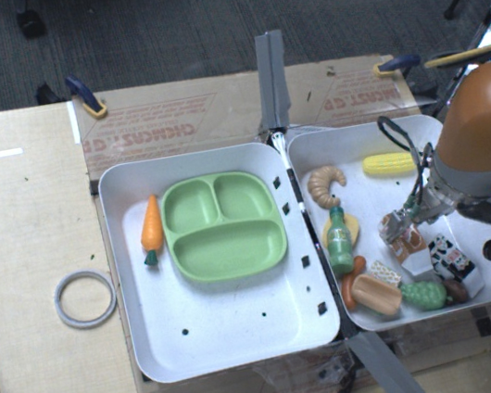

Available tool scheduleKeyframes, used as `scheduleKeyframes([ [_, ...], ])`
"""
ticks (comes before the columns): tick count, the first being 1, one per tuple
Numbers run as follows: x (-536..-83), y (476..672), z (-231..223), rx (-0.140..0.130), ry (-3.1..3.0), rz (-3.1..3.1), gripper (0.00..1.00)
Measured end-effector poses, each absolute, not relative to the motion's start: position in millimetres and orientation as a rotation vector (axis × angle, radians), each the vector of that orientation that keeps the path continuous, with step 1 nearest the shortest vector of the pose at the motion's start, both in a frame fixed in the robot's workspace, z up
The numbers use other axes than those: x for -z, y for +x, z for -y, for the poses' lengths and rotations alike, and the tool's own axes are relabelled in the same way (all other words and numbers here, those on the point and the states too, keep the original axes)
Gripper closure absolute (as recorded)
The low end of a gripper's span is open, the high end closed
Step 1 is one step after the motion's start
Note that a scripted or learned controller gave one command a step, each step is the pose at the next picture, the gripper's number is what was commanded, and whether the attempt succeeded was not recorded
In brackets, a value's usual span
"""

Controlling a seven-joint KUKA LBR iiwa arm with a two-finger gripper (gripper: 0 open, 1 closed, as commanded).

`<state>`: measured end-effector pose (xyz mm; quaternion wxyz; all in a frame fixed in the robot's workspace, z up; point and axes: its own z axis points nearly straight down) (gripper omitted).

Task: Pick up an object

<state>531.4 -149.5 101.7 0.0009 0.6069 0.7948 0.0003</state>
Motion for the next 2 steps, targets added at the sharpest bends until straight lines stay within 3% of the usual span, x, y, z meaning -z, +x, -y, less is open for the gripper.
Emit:
scheduleKeyframes([
  [1,-203,567.6,84,0.003,2.175,-2.267,1.00],
  [2,-190,558.7,49,0.005,2.103,-2.337,1.00],
])
